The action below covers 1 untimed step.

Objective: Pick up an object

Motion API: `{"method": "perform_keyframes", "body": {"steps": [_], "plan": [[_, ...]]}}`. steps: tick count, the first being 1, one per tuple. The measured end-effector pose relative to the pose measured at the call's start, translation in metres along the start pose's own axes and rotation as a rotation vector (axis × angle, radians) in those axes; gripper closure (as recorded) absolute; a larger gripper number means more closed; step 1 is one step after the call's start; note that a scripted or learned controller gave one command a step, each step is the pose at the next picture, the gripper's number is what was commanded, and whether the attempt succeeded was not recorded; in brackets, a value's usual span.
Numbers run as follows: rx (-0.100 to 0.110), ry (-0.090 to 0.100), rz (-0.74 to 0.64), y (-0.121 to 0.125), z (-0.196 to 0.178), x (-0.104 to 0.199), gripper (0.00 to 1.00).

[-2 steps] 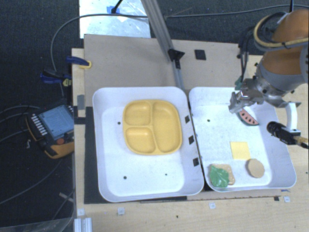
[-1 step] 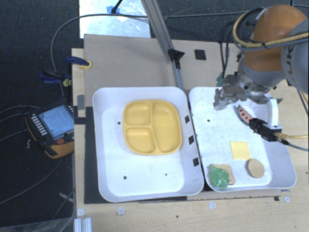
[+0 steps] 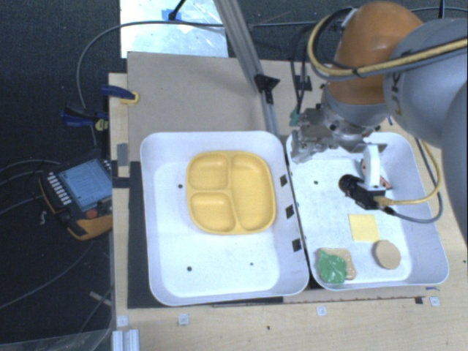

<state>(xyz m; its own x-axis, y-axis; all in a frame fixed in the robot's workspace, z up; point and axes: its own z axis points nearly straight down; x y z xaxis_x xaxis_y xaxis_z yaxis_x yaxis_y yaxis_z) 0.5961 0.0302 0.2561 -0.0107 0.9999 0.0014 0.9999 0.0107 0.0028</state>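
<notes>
Three small things lie in the near part of the right bin [image 3: 428, 196], and any of them could be the one to pick up: a flat yellow square [image 3: 363, 227], a round tan disc [image 3: 387, 254] just beside and below it, and a green item on a tan base [image 3: 335, 265] at the bin's near-left corner. We see all three resting on the bin floor, apart from one another. Farther back in that bin hangs the gripper [image 3: 306, 146], over the far-left corner and well apart from the three pieces; we cannot tell how it is set. A white and black attachment [image 3: 368, 178] with a yellow cable [image 3: 420, 198] sits beside the wrist, above the yellow square. Over in the left bin [image 3: 157, 218] we see a yellow divided plate [image 3: 230, 192] with three compartments, lying flat near the middle.
</notes>
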Motion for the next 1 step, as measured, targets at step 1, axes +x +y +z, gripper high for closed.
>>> {"method": "perform_keyframes", "body": {"steps": [1], "plan": [[0.002,-0.001,0.002,-0.002,0.0053,0.0448,1.0]]}}
